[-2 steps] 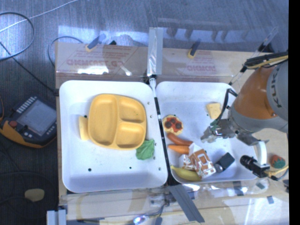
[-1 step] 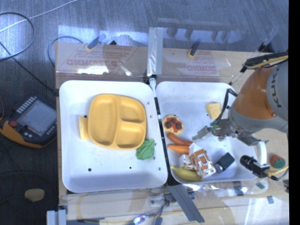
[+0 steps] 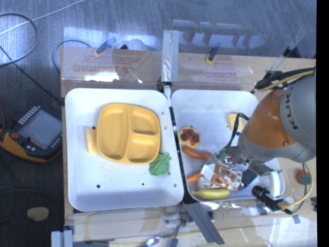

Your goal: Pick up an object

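My gripper (image 3: 230, 157) is low over the right bin (image 3: 216, 103), reaching in from the right under the grey and orange wrist. Directly below it lies a white and orange snack packet (image 3: 222, 177). A yellow banana (image 3: 211, 193) rests along the bin's front wall. An orange carrot (image 3: 194, 177) lies left of the packet. A red sausage (image 3: 196, 153) and a small pizza slice (image 3: 189, 135) sit near the bin's left wall. A yellow wedge (image 3: 234, 120) shows at the back, partly behind the arm. I see nothing held between the fingers.
The left bin (image 3: 77, 189) holds a yellow divided tray (image 3: 128, 133), a green leaf (image 3: 160, 164) at its front right corner and a pale yellow piece (image 3: 91, 140) at its left edge. The divider wall (image 3: 175, 138) runs between the bins.
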You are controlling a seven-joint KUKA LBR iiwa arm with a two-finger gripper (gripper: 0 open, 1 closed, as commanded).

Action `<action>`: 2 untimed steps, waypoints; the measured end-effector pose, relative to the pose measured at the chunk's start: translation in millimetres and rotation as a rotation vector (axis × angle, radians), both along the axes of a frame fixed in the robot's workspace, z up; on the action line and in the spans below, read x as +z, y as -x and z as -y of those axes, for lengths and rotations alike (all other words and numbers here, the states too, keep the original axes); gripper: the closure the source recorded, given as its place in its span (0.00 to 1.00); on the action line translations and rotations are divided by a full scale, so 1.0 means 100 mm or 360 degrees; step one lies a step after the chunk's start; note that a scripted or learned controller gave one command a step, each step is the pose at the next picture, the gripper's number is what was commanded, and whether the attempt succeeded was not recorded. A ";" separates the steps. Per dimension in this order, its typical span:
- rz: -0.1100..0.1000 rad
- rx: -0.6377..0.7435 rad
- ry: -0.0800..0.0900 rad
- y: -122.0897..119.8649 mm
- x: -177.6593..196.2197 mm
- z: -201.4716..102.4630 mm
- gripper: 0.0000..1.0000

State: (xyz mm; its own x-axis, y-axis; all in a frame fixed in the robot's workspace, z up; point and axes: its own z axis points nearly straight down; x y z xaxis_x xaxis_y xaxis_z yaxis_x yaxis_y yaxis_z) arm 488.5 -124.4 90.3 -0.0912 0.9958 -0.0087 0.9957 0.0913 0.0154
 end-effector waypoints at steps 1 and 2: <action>-0.0001 0.0003 -0.0006 -0.01 0.09 -0.02 1.00; -0.0032 -0.0210 -0.0010 0.05 0.67 0.34 1.00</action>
